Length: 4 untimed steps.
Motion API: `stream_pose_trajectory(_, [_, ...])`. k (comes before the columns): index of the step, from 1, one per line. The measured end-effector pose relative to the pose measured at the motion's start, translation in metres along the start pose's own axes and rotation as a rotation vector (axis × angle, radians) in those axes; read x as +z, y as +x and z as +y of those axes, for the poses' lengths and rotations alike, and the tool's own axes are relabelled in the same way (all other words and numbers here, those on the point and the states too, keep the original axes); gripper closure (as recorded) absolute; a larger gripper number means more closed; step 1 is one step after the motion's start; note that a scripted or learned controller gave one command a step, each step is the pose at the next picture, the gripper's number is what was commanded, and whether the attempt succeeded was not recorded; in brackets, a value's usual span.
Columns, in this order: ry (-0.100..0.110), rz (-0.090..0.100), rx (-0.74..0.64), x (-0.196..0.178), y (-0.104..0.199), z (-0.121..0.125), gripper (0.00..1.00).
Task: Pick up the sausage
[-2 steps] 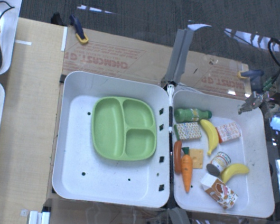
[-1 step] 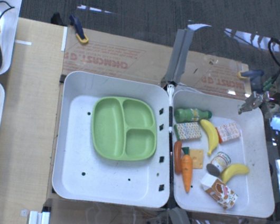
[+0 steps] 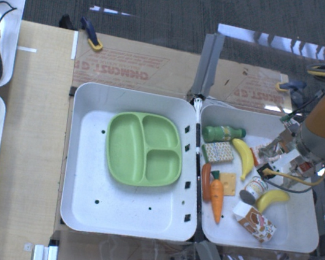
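- Camera view: sausage [image 3: 205, 182] lying lengthwise against left wall of right bin [image 3: 311, 240], touching carrot [image 3: 217, 197].
- Gripper [image 3: 284, 155] hovering near bin's right edge, well apart from sausage; opening and contents impossible to tell.
- Probably light, smooth, slippery plastic; best pinched across mid-length.

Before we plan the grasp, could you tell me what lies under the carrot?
The carrot lies beside the red sausage, resting partly on a cheese slice; whatever is beneath it is covered.
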State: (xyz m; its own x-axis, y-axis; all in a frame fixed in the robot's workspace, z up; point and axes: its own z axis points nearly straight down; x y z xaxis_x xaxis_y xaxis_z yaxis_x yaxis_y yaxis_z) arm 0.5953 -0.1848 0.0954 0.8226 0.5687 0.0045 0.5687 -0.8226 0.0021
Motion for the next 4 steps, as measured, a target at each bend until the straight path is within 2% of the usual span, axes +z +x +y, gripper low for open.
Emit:
stream_pose_trajectory(1, [-0.002, 0.001, -0.006, -0.008, 0.002, 0.001, 1.0])
stream_pose_trajectory(2, [0.009, -0.009, -0.233, -0.011, -0.045, -0.031, 1.0])
stream_pose_trajectory(3, [0.008, -0.01, 0.141, -0.001, -0.047, -0.1, 1.0])
stream_pose_trajectory(4, [0.007, -0.01, 0.141, -0.001, -0.047, -0.1, 0.0])
